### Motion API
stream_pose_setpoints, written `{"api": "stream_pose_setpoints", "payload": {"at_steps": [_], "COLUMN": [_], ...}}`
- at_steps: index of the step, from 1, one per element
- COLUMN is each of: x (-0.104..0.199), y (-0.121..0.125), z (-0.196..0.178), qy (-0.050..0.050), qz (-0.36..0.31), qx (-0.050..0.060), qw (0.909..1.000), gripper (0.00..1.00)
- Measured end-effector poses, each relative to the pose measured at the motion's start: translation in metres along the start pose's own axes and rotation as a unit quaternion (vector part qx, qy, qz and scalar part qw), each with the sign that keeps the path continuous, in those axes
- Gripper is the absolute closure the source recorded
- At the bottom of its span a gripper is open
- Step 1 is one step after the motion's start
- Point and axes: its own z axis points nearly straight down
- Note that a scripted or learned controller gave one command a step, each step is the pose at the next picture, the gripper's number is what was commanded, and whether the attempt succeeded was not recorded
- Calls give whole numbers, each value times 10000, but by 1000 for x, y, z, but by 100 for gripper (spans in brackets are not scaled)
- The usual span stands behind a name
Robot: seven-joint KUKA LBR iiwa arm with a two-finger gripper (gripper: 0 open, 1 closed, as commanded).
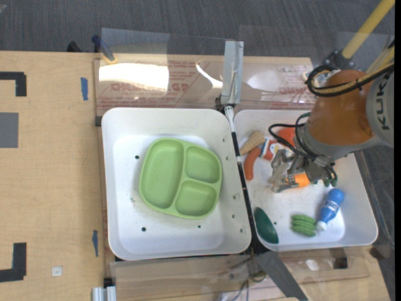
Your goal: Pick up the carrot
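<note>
- Orange carrot (299, 180) lies in the right bin (363, 221), just under my gripper (283, 171); whether my fingers are open or closed, I cannot tell.
- "KU" reads on my arm (380, 115).
- Around: blue bottle (329, 208), green pea pod (304, 225), green divided plate (180, 178) in the left bin (119, 187).

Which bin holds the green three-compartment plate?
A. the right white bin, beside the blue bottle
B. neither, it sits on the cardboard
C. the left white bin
C: the green three-compartment plate lies inside the left white bin, alone on its floor.
</note>
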Motion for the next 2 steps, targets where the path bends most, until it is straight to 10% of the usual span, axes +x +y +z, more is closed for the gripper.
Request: {"api": "stream_pose_setpoints", "payload": {"at_steps": [1,2], "x": [-44,-41], "y": [2,-96], "z": [-154,-127], "qy": [19,56], "qz": [-462,-1826], "qx": [-7,-23], "qw": [9989,9832], "gripper": [100,100]}}
